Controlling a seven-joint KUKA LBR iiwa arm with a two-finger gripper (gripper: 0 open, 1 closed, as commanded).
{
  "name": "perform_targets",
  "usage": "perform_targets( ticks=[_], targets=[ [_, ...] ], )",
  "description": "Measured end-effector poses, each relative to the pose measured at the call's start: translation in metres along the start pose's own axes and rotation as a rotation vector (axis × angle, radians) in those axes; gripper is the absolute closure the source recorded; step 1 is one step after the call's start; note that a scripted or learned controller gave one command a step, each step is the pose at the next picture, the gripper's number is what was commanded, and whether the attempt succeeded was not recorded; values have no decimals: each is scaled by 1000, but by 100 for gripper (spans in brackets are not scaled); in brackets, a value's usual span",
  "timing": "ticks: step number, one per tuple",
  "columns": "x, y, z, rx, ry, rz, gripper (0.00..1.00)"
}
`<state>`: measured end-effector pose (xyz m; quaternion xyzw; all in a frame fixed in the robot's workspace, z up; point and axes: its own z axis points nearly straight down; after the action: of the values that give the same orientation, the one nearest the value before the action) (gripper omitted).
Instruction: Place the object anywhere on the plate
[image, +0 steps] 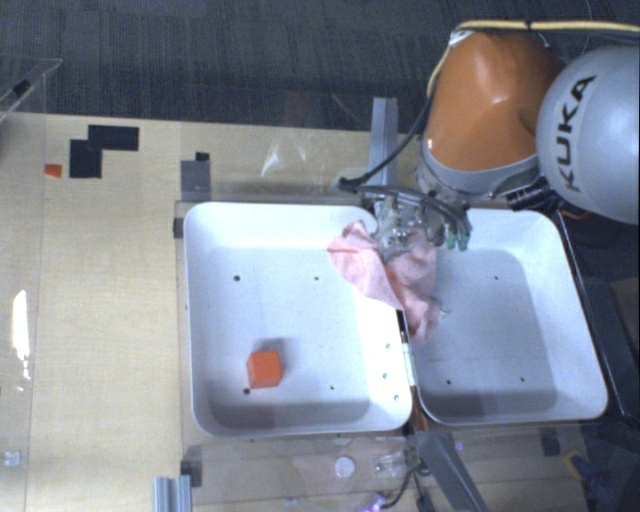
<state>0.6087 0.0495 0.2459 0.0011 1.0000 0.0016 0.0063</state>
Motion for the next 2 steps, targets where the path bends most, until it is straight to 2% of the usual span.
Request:
perform_targets(
  ticks=[1,2],
  targets=[
    [17,54,10,-1,1,-4,100],
    [46,94,10,0,4,-4,100]
  ],
)
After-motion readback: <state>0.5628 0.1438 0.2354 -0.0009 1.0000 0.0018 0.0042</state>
